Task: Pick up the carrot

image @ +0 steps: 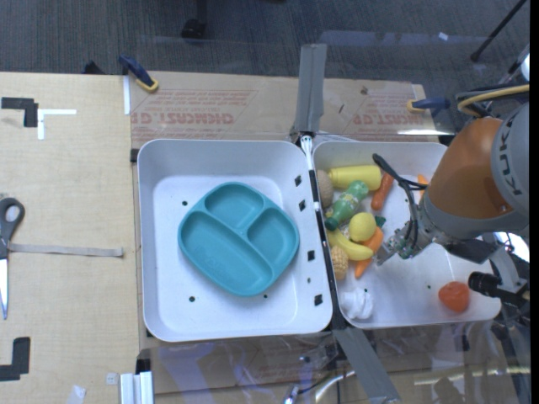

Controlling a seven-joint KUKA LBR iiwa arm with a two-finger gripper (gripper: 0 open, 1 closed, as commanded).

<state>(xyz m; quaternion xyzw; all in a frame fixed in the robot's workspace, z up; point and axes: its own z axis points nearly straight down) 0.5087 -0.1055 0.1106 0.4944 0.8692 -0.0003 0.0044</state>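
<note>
The slim orange plastic carrot [383,192] lies slanted in the right-hand shallow white bin [404,310], near the bin's far left part, just beside the long yellow toy corn-like piece [355,176] and above the small round yellow lemon-shaped toy [362,226]. A second orange sliver [368,252] pokes out lower down, touching the yellow banana-shaped toy [354,247] — it may be another carrot or a part of one; I cannot tell which.

The two-finger gripper [392,251] hangs low over the bin floor, just right of that lower orange piece and the crowded heap. Whether its fingers are spread or closed I cannot tell — they are small and dark against the clutter, and nothing is clearly seen between them.

To do this step well, I judge the gripper should line its fingers across the carrot's narrow width, not along its length, and come down where the carrot stands clear of its neighbours, so that the green toy [344,209] and the lemon are not pinched along with it.

The grey arm with its orange band [467,183] covers much of the bin's right half. A round red-orange toy [454,296] sits alone near the bin's near right corner. The left white bin [160,310] holds a teal divided plate [238,238].
</note>
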